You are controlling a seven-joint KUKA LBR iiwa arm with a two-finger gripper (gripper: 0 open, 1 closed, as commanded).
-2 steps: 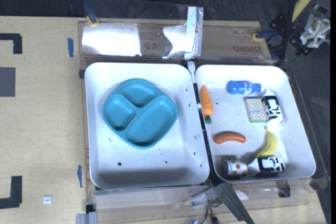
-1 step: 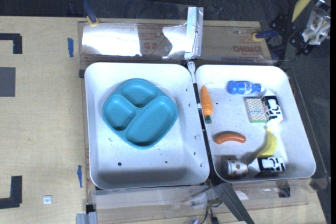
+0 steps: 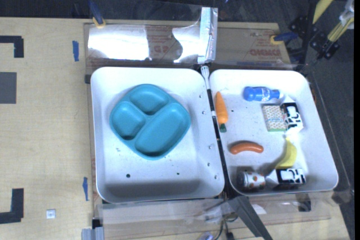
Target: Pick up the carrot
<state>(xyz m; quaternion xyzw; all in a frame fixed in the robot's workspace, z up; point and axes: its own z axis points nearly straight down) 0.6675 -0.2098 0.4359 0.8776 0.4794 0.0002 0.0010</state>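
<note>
The carrot (image 3: 221,109) is orange with a small green stub at its near end. It lies lengthwise along the left wall of the right bin (image 3: 320,137), close to the divide between the two bins. Nothing touches it.
The left bin (image 3: 104,137) holds a blue divided plate (image 3: 149,120). In the right bin lie a blue bottle (image 3: 260,94), a patterned box (image 3: 274,117), a black-and-white carton (image 3: 292,115), a sausage (image 3: 246,148), a banana (image 3: 287,155), a small can (image 3: 253,179) and another black-and-white pack (image 3: 291,176).
</note>
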